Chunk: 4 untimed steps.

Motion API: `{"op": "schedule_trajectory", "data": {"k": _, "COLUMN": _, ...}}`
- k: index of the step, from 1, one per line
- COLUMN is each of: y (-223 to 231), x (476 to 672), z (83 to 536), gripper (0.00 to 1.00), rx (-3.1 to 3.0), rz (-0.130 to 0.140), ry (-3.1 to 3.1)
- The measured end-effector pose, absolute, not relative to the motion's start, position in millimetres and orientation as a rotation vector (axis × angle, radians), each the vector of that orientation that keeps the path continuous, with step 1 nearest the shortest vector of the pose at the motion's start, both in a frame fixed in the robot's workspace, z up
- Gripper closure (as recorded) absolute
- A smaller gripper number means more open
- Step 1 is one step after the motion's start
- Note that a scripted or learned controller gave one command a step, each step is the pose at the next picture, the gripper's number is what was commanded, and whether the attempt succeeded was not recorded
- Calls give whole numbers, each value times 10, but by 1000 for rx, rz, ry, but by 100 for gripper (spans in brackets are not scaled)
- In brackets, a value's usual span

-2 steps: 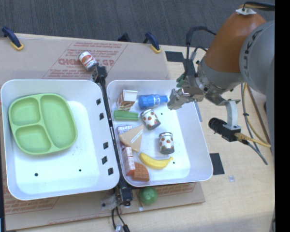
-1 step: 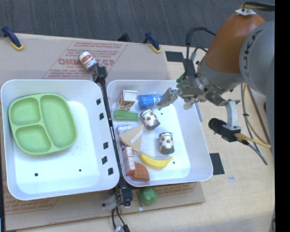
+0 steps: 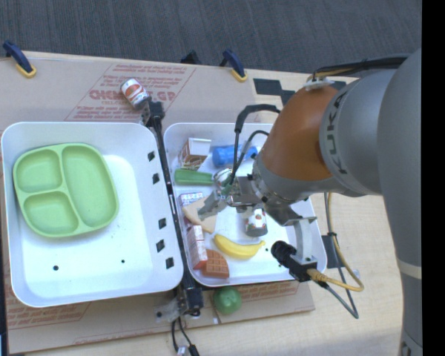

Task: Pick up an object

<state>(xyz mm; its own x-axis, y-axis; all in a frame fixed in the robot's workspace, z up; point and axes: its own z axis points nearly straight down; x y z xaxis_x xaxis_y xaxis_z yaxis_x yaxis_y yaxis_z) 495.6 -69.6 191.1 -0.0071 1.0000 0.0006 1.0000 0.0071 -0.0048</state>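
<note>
My gripper (image 3: 226, 193) hangs low over the middle of the right bin (image 3: 311, 262), under the orange band of the arm. Just left of it lie a small silver packet (image 3: 192, 198) and a beige bread-like piece (image 3: 196, 214). A yellow banana (image 3: 237, 247) lies in front of the gripper, with a small brown-and-white item (image 3: 255, 225) above it. A green stick-like item (image 3: 193, 176), a blue item (image 3: 224, 155) and a small box (image 3: 195, 153) lie at the bin's far side. The arm hides the right part of the bin.
A waffle piece (image 3: 216, 265) and a red packet (image 3: 198, 246) lie at the right bin's front left. The left bin (image 3: 96, 273) holds a green divided plate (image 3: 64, 189). A small can (image 3: 134, 92) lies behind the bins and a green ball (image 3: 226, 300) in front.
</note>
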Motion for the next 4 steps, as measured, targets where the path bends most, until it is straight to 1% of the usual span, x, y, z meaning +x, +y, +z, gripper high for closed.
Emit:
{"op": "schedule_trajectory", "data": {"k": 1, "y": -906, "x": 4878, "z": 1204, "gripper": 0, "rx": -2220, "rz": -21, "ry": -2240}}
{"op": "schedule_trajectory", "data": {"k": 2, "y": -923, "x": 4887, "z": 1313, "gripper": 100, "rx": -2217, "rz": -18, "ry": -2247}}
{"op": "schedule_trajectory", "data": {"k": 3, "y": -718, "x": 4770, "z": 1920, "gripper": 100, "rx": -2215, "rz": -1, "ry": -2227}}
{"op": "schedule_trajectory", "data": {"k": 4, "y": -720, "x": 4769, "z": 1918, "gripper": 0, "rx": -2215, "rz": 0, "ry": -2227}}
